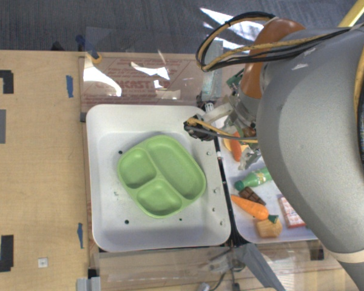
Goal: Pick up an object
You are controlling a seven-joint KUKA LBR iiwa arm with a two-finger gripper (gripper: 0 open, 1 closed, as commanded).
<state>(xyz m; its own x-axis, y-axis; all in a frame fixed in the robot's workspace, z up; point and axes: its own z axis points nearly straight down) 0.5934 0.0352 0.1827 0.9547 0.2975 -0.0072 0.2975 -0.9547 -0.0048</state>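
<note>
A pale wooden tabletop (36, 162) over dark carpet bears a white bin (103, 223) holding a green plastic divided plate (161, 176). At two o'clock, the claw (246, 153) hangs above toy food; its opening cannot be told.

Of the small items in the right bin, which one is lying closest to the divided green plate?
The orange carrot: its tip points toward the green plate, whereas the tan block and pink box sit farther right.

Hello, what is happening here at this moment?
A grey robot arm reaches in over the right bin, which holds small toy foods such as a carrot. The left bin holds a green divided plate. I cannot see that anything has been picked up yet.
</note>
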